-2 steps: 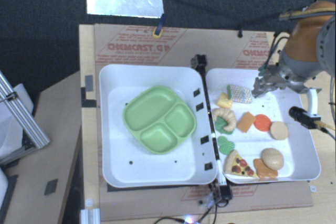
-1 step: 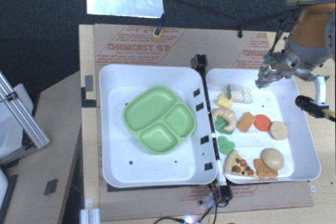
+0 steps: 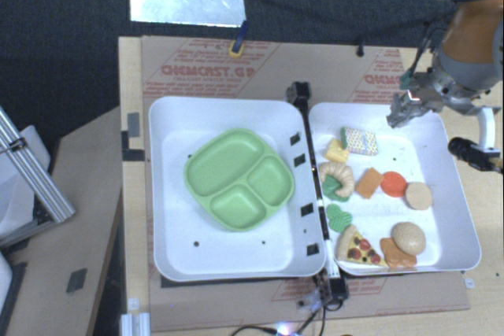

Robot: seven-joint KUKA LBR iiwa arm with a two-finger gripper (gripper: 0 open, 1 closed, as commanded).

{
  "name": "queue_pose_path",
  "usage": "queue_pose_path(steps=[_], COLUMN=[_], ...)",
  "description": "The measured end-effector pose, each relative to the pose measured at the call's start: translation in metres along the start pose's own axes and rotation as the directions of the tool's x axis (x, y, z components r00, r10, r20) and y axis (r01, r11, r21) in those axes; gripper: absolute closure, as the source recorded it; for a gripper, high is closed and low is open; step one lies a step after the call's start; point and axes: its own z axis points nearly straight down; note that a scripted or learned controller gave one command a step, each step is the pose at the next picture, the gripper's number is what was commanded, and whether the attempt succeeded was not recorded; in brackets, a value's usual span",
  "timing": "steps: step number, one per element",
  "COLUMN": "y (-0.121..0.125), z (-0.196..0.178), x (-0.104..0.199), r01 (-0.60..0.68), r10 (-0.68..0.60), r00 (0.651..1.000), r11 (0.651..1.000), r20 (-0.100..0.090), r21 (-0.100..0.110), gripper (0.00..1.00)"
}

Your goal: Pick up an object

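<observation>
Judging by appearance, the small speckled rectangular block (image 3: 360,141) is light and rigid; its long sides are recommended. Above-right, the pincer (image 3: 400,113) state cannot be told.

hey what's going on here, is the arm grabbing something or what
Nothing is grabbed yet. The arm's gripper hangs over the back right corner of the right bin, with nothing visible between its fingers. Below it lie toy foods: a speckled block, a croissant, an orange round piece, a pizza slice, a bun and others. The left bin holds a green divided plate.
</observation>
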Motion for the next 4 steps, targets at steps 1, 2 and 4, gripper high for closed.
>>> queue_pose_path(steps=[1, 2, 4], y=[0.024, 0.027, 0.036], z=[-0.001, -0.01, -0.009], x=[0.053, 0.103, 0.146], r01=[0.004, 0.003, -0.005], r10=[-0.004, -0.003, 0.005], r00=[1.0, 1.0, 1.0], r11=[1.0, 1.0, 1.0], r20=[-0.002, -0.001, -0.001], r21=[-0.001, 0.001, 0.003], gripper=[1.0, 1.0, 1.0])
